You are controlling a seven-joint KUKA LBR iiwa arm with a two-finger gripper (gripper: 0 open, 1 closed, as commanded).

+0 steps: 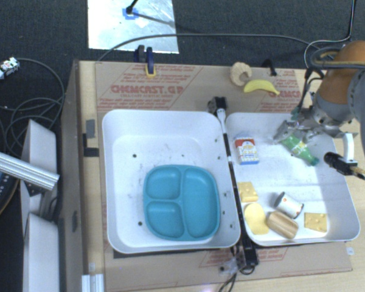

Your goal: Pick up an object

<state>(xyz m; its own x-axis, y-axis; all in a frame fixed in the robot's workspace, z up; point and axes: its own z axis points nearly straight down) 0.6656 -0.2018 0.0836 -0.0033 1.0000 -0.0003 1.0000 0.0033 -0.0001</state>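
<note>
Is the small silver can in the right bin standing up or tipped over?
Tipped over. The can lies on its side on the right bin's floor, round end facing the camera, beside the bread roll.

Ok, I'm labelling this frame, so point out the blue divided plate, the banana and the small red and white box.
blue divided plate (181,201), camera view, centre ridge.
banana (260,87), camera view, mid curve.
small red and white box (247,150), camera view, top face.
</note>
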